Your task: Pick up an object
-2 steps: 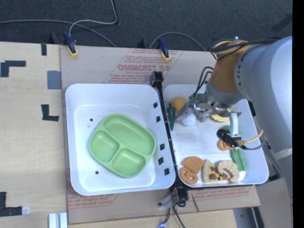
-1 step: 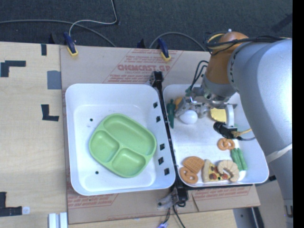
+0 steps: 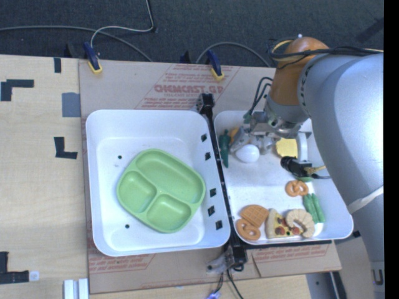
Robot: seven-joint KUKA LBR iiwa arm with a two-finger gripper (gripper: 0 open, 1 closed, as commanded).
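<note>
So my claw is down in the right bin, up near its far end, and the thing right under it is the white egg. The egg sits just toward the near side and a touch left of the claw, close enough that it looks like it's touching or nearly so, but I can't say it's actually between anything. Whether the claw is open or shut, honestly can't tell from this angle, the wrist hides it, so I'm not claiming I've got hold of anything. The egg is roundish, no real long axis to line up with, so my guess is the approach angle barely matters, just centering over it. A yellow block sits just to the right, and a green piece lies by the left wall, so drifting either way could bump those.
</note>
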